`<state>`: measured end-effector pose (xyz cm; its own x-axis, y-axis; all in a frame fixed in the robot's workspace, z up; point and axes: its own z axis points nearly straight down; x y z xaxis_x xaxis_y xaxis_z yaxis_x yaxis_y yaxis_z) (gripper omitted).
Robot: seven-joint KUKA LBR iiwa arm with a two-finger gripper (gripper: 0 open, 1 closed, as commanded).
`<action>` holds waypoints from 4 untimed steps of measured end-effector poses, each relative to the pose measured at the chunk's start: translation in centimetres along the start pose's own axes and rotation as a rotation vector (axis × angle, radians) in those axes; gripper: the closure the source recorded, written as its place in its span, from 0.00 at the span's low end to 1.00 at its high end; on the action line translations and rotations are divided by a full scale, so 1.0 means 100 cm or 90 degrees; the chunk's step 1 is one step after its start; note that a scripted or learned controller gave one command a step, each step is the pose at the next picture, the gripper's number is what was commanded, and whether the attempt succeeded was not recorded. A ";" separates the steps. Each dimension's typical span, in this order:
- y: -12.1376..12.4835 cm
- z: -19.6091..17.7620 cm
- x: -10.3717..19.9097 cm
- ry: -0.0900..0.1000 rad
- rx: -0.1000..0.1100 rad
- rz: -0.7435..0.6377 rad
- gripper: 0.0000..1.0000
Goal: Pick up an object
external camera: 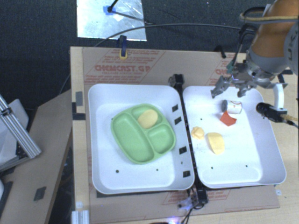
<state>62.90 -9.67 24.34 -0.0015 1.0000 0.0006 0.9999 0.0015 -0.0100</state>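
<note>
The brown board (140, 64) under the bins bears faded red print, "CHEMCAST GP", behind the left bin; similar print near the right corner is unreadable.

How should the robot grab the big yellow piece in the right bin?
Probably from straight above. The big yellow piece lies flat on the right bin floor, longer one way than the other, so fingers should close across its narrow width. The small yellow piece sits close on its left, so lowering the gripper carefully matters.

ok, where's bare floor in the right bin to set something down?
Free: the right bin's front strip below the yellow wedge, and its right side. Crowded: the upper middle, where the red piece, white cylinder and gripper cluster.
</note>
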 end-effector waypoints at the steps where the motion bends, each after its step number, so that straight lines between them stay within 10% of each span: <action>1: 0.002 -0.007 0.000 -0.001 -0.007 -0.001 0.00; 4: 0.001 0.159 -0.002 0.000 -0.006 0.000 0.00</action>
<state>62.81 -9.87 8.47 -0.0008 1.0000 0.0000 1.0000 0.0008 -0.0001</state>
